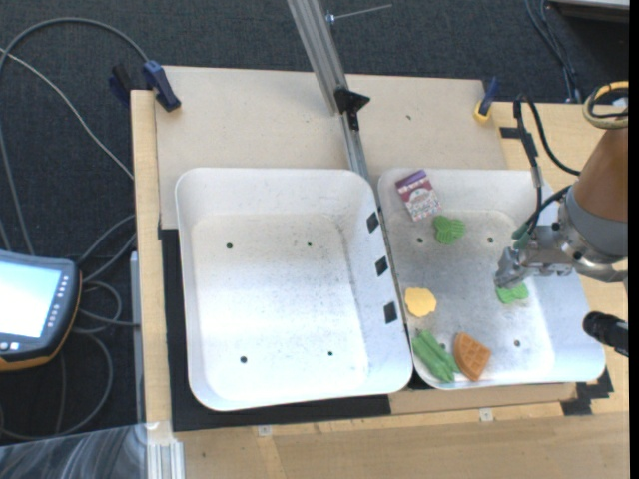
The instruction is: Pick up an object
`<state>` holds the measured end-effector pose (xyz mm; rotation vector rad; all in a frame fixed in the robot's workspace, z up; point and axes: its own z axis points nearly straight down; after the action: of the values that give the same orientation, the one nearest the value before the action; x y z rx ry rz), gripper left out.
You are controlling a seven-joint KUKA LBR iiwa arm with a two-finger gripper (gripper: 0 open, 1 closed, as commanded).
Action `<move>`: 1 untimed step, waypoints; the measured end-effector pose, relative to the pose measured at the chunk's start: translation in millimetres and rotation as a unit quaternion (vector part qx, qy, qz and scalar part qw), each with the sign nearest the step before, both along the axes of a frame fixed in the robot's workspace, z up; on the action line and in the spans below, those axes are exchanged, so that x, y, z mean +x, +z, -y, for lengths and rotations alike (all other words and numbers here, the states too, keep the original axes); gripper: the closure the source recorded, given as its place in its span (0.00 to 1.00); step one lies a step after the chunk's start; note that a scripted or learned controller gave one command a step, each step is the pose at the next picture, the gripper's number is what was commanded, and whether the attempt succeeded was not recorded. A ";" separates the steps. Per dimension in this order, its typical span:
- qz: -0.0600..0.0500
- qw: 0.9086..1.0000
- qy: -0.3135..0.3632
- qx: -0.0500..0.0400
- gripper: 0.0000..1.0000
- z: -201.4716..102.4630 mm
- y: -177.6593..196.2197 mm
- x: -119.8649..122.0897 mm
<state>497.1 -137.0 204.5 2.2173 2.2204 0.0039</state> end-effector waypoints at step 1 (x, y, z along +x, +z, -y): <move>-0.001 1.000 0.003 0.002 1.00 -56.0 15.0 3.2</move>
<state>500.3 -81.0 219.6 2.2129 2.2293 0.0064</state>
